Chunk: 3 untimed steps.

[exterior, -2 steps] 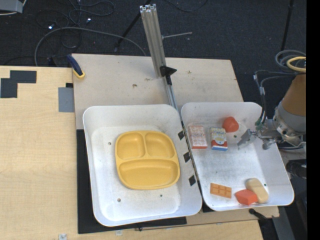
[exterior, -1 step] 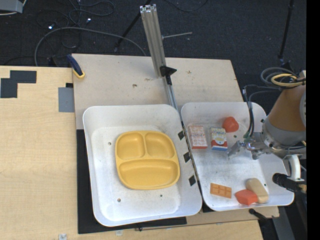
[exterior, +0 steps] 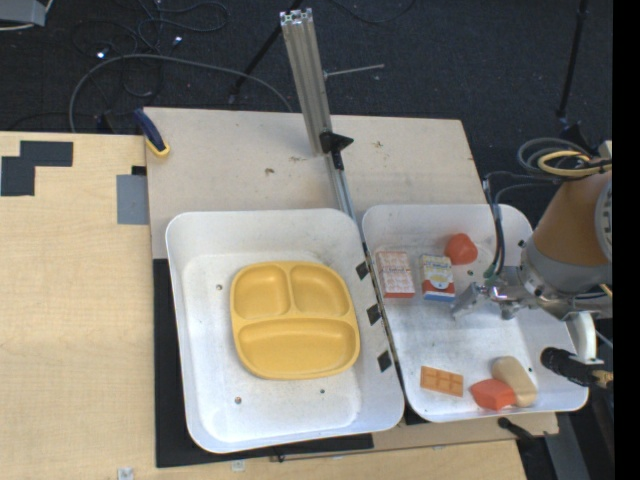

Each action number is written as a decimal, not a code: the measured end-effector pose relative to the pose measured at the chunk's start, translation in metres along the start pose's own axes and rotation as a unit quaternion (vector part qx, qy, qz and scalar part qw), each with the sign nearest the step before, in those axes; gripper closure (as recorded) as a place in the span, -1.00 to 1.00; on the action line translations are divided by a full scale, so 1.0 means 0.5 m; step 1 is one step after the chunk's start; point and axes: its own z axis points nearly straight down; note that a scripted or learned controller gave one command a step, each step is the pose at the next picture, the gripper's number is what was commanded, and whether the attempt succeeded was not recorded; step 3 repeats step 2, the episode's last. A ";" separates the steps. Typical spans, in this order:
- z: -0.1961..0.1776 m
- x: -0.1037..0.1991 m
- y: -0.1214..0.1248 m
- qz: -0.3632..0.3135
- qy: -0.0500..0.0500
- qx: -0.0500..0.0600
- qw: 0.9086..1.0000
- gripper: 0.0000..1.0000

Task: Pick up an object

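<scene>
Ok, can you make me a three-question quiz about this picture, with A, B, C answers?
1. Where is the yellow plate?
A. In the left bin
B. In the right bin
C. On the wooden board

2. How many sections does the yellow plate have?
A. One
B. Three
C. Five

3. What is the gripper doing?
A. Resting on the yellow plate
B. Lifting the red ball
C. Hanging over the right bin, beside the small carton

Answers: 1 A, it lies in the left bin. 2 B, two small sections above one long one. 3 C, it is next to the carton, nothing between its tips.
</scene>
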 end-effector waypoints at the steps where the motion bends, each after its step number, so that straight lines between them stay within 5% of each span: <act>1: -0.023 0.001 0.004 0.000 0.001 -0.003 1.000 1.00; 2: -0.111 0.000 0.016 -0.001 -0.001 -0.002 1.000 1.00; 3: -0.111 0.000 0.016 -0.001 -0.001 -0.002 1.000 1.00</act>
